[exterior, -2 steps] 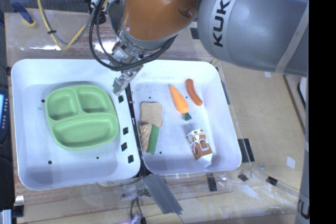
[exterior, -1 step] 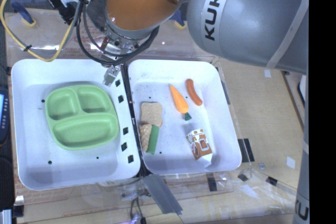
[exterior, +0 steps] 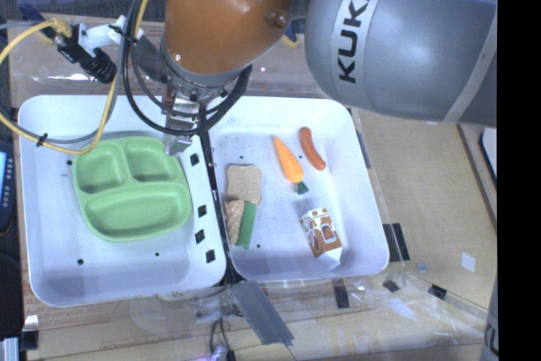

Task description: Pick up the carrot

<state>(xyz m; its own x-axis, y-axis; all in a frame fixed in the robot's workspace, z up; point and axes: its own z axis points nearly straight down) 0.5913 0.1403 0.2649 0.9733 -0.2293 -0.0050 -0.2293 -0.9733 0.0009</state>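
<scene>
Carrot (exterior: 289, 161) loose mid right bin (exterior: 363, 254) beside sausage (exterior: 313, 148), reachable; pincer (exterior: 179, 127) over bins' shared rim, finger state untellable.

two shallow white bins sit side by side on a bench. the left bin (exterior: 51, 266) holds a green divided tray (exterior: 131, 188) with three compartments. the right bin (exterior: 363, 224) holds a reddish sausage (exterior: 312, 147) near its back, a slice of bread (exterior: 244, 182), a cracker (exterior: 232, 218) touching a green stick-shaped piece (exterior: 247, 223), and a small printed carton (exterior: 322, 234) lying toward the front right.
</scene>
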